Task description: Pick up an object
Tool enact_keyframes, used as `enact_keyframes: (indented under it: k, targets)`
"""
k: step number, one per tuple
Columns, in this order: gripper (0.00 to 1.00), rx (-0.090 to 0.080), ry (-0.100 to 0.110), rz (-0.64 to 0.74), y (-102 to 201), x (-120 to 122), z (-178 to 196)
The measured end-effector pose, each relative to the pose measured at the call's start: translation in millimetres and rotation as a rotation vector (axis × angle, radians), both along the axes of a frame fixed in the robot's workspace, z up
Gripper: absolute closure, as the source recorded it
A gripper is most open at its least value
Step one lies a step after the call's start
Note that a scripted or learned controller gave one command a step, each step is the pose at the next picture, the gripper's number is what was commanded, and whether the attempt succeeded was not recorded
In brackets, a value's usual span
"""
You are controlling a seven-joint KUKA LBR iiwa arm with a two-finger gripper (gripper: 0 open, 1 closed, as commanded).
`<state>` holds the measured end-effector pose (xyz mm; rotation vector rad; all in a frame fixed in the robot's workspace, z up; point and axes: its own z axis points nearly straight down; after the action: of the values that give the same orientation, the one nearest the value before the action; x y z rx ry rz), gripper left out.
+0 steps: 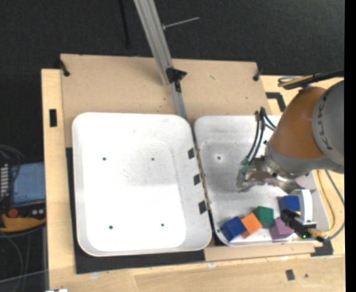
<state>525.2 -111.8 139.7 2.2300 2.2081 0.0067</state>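
Several small blocks lie along the near edge of the right bin (226, 132): a blue block (232, 228), an orange block (251, 223), a green block (264, 215), a purple block (280, 229) and another blue block (291, 202) further right. My gripper (249, 178) hangs over the middle of the right bin, below the orange wrist band, a little up and left of the blocks. I see nothing between its fingers, and the arm's body hides how they stand.
The left bin (135, 181) lies beside the right one, joined by dark clips at the shared edge. A slanted metal rod (156, 35) rises from the back of the bench. Cables and a blue device (28, 184) sit off the bench's left side.
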Motion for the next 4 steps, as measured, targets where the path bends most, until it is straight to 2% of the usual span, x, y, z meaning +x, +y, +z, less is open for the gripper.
enact_keyframes:
  k: [1,2,3,4]
  targets:
    - [1.0,-0.002,-0.001,0.004,-8,-6,51]
    - [1.0,-0.002,-0.003,0.015,2,-1,104]
    - [1.0,-0.001,0.001,0.015,1,1,128]
    - [1.0,0.0,0.003,0.018,47,18,131]
